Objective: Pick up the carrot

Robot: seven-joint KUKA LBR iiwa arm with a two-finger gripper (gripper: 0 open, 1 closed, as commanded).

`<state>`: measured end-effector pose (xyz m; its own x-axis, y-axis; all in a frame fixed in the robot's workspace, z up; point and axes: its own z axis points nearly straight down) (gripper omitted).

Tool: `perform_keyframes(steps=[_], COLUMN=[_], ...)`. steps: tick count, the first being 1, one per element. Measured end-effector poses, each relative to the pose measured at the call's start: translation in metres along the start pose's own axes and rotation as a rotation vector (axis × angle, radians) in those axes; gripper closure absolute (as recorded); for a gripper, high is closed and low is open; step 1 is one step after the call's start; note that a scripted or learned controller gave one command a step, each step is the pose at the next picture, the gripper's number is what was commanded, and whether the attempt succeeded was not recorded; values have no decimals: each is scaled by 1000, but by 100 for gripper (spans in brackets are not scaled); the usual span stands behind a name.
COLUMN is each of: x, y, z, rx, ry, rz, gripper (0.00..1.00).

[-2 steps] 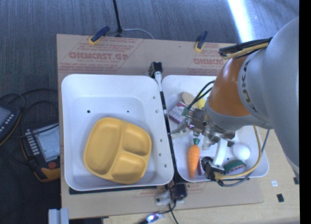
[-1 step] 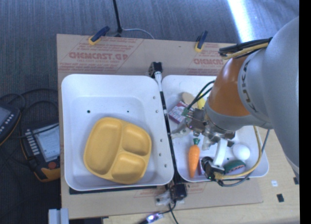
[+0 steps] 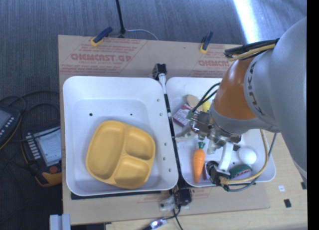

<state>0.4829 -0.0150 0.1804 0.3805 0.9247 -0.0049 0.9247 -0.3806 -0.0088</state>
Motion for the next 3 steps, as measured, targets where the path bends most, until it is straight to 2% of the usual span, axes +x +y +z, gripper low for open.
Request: perform_keyframes(steps=[3], x=[0], y=[0], z=[0], rx=[0], ry=[0], rz=[0], gripper=[0])
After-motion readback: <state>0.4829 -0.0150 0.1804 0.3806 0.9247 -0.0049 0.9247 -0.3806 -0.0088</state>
